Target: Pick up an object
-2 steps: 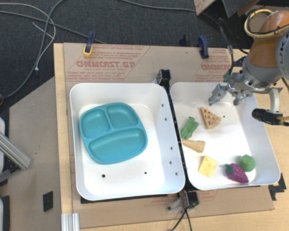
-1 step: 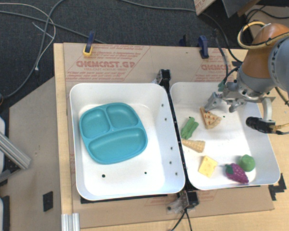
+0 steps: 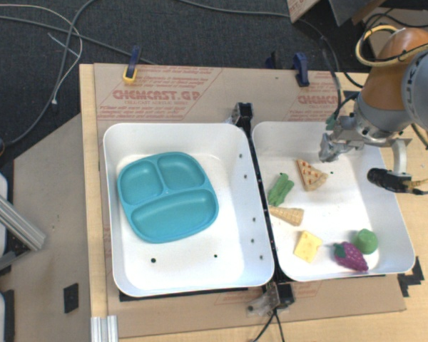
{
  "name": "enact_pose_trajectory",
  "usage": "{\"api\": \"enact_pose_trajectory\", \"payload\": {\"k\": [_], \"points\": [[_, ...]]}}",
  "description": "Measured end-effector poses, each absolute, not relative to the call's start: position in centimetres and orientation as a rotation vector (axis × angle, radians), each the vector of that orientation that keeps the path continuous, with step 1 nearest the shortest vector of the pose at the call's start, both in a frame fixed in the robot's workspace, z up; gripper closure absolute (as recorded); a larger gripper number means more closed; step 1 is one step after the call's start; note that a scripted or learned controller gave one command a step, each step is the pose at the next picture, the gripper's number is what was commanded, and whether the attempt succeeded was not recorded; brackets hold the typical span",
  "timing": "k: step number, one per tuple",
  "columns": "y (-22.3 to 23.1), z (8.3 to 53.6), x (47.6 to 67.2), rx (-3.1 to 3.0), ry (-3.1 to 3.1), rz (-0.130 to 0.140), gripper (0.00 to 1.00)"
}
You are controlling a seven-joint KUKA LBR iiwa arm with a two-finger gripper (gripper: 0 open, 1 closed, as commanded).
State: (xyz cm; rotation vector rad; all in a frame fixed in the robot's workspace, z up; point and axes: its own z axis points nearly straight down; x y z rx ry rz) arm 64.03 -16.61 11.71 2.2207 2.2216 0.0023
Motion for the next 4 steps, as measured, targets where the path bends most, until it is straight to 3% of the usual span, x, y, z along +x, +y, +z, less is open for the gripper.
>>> {"api": "enact_pose_trajectory", "payload": {"k": [3, 4], "points": [[-17.4, 27.4, 64.7, 2.216, 2.218, 0.005, 1.00], [-11.8, 26.3, 62.9, 2.220, 2.229, -0.001, 1.00]]}}
